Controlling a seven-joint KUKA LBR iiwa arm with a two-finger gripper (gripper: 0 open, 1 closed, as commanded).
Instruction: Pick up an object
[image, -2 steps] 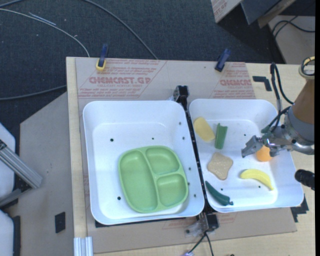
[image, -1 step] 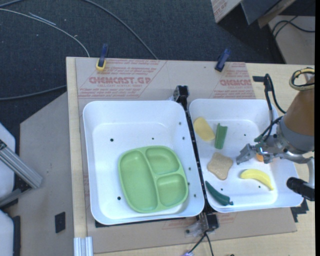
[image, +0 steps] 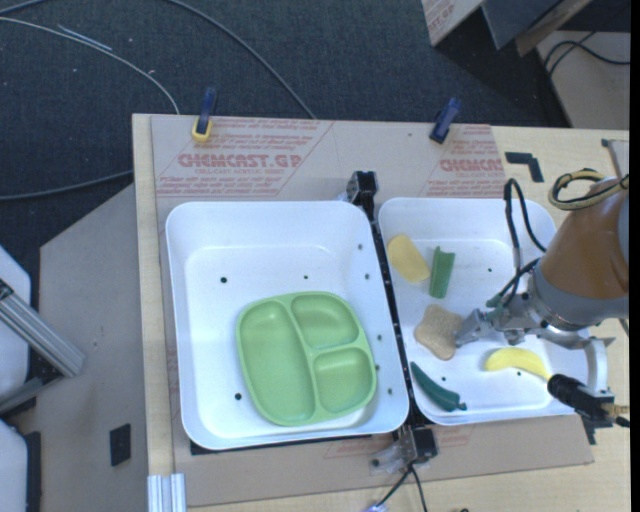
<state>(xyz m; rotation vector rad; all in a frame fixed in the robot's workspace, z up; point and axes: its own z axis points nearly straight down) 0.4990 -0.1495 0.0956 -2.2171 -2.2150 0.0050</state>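
In the right bin (image: 470, 215) lie a pale yellow rounded piece (image: 407, 257), a green block (image: 441, 273), a tan bread-like piece (image: 436, 331), a yellow banana (image: 517, 362) and a dark green pod-like item (image: 437, 388). My gripper (image: 466, 327) is low in this bin, its tip right at the tan piece's right edge. The grey and orange arm (image: 590, 265) comes in from the right and hides part of the bin's right side. The banana lies just below the wrist.
The left bin (image: 200, 240) holds a light green divided plate (image: 305, 355). A black clamp (image: 362, 185) sits at the top of the seam between the bins. Cables (image: 515, 215) hang over the right bin's back.
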